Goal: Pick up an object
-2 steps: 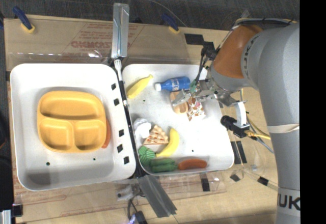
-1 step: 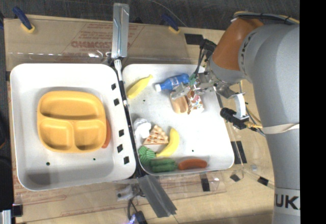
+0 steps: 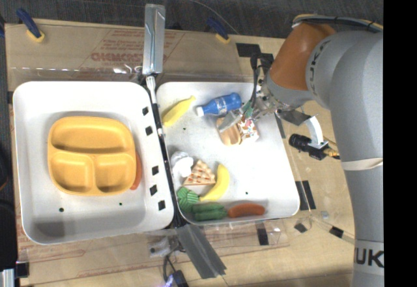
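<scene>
The grey arm with its orange band [image 3: 296, 57] reaches in from the right, and its two-finger claw [image 3: 251, 111] hangs low over the upper right part of the right-hand shallow white bin [image 3: 277, 168]. Whether the claw is released or clenched cannot be told, since the tips are lost among the objects under them. Right at the claw, touching or just below it, lie a small tan cup-like piece [image 3: 229, 130] and a white packet with red print [image 3: 247, 130], the two pressed together. Just to the claw's left lies a blue plastic bottle with a white cap end [image 3: 218, 105], tipped on its side, and further left a small yellow banana [image 3: 177, 110] rests near the divider between the bins. Well below the claw, toward the near left corner of the same bin, a cluster gathers: a crumpled white piece [image 3: 181, 165], a triangular sandwich-like toy [image 3: 199, 175], a second yellow banana [image 3: 219, 184], green leafy and pod-shaped toys [image 3: 199, 207], and an orange-red carrot-like stick [image 3: 247, 210]. Far to the claw's left, in the other bin [image 3: 26, 149], a yellow sectioned plastic tray [image 3: 93, 154] lies flat.
</scene>
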`<state>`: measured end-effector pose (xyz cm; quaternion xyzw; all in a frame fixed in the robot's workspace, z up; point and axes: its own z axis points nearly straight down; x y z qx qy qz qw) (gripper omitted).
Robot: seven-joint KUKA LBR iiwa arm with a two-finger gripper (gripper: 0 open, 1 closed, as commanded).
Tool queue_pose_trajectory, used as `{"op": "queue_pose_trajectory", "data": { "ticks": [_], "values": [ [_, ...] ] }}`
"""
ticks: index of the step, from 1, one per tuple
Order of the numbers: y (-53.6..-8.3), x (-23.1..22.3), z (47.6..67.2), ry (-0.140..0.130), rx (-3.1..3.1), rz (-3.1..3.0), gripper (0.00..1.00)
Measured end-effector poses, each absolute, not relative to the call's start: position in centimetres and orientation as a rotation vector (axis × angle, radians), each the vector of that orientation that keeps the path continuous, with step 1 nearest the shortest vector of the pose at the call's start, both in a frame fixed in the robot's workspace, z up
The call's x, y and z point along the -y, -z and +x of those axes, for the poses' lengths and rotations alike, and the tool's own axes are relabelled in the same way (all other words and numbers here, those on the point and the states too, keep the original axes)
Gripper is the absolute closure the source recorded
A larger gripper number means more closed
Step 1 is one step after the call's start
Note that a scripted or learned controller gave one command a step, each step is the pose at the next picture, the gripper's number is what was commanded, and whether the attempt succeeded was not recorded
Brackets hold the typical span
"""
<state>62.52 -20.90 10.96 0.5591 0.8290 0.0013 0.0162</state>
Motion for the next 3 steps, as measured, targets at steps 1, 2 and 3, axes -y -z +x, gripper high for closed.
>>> {"op": "queue_pose_trajectory", "data": {
  "ticks": [1,2,3],
  "values": [
    [-12.4,20.2,62.9,-0.024,-2.585,1.728,1.00],
    [-19.1,14.1,62.1,-0.003,-2.712,1.578,1.00],
    [-18.9,14.2,62.0,0.000,-2.714,1.582,0.00]
  ]
}}
